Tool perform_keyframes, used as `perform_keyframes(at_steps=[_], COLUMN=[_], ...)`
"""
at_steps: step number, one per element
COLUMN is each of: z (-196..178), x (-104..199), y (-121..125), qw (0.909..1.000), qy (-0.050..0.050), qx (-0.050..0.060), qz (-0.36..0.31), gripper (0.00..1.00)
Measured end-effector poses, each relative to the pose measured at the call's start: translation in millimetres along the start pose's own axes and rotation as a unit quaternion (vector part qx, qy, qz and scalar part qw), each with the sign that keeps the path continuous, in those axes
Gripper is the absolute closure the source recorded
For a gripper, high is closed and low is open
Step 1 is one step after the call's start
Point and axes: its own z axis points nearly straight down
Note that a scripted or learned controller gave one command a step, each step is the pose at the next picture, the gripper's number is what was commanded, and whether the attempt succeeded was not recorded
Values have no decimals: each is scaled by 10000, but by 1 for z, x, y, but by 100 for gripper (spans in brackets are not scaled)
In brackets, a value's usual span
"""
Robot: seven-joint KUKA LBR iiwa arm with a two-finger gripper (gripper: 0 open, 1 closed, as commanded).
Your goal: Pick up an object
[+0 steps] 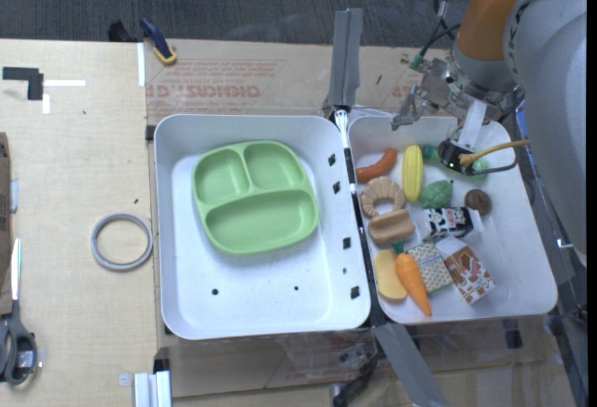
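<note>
tool (417, 106) | over right bin (519, 246) far rim | arm (496, 8) slanting down from right

The green tray (255, 197) and white bins (261, 293) look smooth plastic.

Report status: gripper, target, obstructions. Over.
Gripper at right bin far rim, nothing seen held. Nearest: orange sausage, yellow corn. Broccoli close beside corn; green plate in left bin.
</note>
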Motion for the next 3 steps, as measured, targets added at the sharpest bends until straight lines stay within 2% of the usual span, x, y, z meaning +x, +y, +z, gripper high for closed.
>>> perform_keyframes(at_steps=[1, 2, 3], z=[99, 90, 99], x=[-20, -21, -43], y=[-5, -5, 22], qw=[9999, 9999, 10000], qy=[3, -4, 5], qx=[-2, 3, -3], qz=[-140, -149, 69], gripper=[0, 100, 100])
